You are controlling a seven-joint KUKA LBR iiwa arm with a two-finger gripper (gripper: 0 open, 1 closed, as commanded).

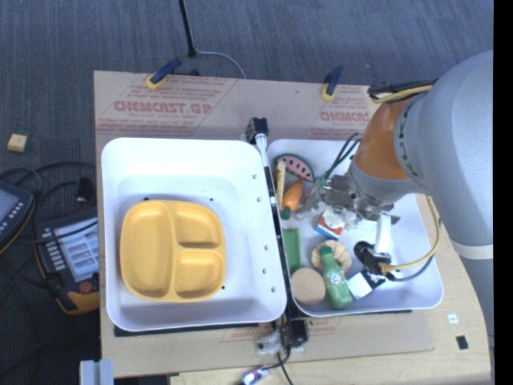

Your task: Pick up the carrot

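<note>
Grey carpet floor (337,22) around cardboard-topped bench (176,107)

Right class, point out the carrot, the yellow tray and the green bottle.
carrot (292,193), camera view, middle of its orange body.
yellow tray (135,251), camera view, floor of its large compartment.
green bottle (337,285), camera view, middle of its body.

Grey arm (449,135) reaching in from right, orange-banded wrist lowered, hand (337,195) pointing left

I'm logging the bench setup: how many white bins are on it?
2. The left bin holds a yellow plate; the right bin, touching it, holds the carrot and other small items under the arm.
</note>
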